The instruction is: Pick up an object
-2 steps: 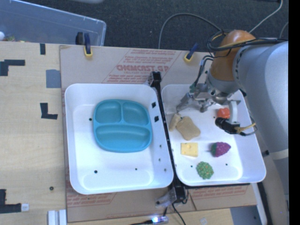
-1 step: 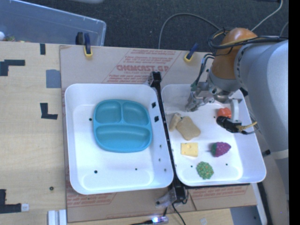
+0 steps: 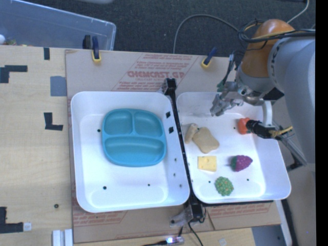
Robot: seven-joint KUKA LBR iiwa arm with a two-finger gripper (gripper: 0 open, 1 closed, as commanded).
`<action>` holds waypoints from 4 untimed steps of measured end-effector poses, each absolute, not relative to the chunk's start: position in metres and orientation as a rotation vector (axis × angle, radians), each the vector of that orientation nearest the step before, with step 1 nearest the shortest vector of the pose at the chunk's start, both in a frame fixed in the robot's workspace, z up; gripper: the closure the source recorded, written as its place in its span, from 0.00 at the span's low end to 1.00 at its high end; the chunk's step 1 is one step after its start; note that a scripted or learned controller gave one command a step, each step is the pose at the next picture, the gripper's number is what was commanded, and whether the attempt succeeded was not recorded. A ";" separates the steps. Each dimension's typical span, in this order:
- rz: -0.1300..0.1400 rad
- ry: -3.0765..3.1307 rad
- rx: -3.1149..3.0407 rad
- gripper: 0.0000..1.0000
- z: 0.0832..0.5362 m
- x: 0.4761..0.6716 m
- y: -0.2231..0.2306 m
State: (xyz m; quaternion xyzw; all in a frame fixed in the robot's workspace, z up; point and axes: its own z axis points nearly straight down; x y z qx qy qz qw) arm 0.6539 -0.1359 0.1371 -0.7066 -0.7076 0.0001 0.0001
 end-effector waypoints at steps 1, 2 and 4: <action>-0.001 -2.225 -2.219 1.00 0.182 0.664 -0.136; -0.001 -2.225 -2.220 1.00 0.230 0.663 -0.144; 0.007 -2.222 -2.213 1.00 0.207 0.617 -0.054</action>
